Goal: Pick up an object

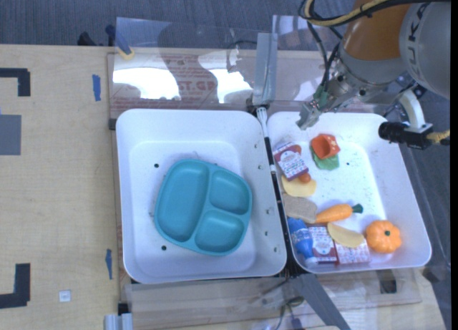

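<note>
**Arm over right bin, far edge — nothing visibly held**

Gripper (309, 117) sits at 12 o'clock of the right bin (413, 200), above its far-left rim. Can't tell if the claw is released or clenched; no object visible in it.

Objects in the right bin: red-orange pepper on a green base (325, 151) just at 5 o'clock from the gripper, red packet (291, 160) at 6, carrot (336, 212) mid-bin, small pumpkin (383, 236) at 4 o'clock corner, blue-red carton (315, 244) along the near edge.

Left bin (136, 178) holds a teal divided plate (204, 207), centred
</note>
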`<state>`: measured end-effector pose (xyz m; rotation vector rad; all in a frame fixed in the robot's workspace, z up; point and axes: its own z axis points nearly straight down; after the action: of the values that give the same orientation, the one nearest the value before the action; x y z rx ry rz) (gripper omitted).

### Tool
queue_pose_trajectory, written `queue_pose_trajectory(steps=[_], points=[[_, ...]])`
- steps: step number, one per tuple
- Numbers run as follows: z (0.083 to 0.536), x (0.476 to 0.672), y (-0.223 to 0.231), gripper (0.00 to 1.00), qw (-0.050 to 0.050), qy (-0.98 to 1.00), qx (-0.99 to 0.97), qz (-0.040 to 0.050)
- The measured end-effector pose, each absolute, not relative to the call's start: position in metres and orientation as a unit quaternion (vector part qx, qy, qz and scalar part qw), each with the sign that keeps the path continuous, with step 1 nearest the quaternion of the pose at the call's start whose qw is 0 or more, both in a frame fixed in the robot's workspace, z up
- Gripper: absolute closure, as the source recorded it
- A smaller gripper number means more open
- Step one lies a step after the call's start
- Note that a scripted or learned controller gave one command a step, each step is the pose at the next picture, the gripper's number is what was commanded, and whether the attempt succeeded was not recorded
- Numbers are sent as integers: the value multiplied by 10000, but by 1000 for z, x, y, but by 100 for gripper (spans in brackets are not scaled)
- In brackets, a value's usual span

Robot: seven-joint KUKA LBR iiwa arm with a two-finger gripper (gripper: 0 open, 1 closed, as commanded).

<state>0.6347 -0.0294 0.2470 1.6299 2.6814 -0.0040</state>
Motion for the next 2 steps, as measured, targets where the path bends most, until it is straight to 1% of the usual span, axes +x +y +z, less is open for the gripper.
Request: queue_pose_trajectory(steps=[1,2], points=[[255,637,-28,100,30,8553,5180,-18],[177,665,5,100,-51,8271,5621,-38]])
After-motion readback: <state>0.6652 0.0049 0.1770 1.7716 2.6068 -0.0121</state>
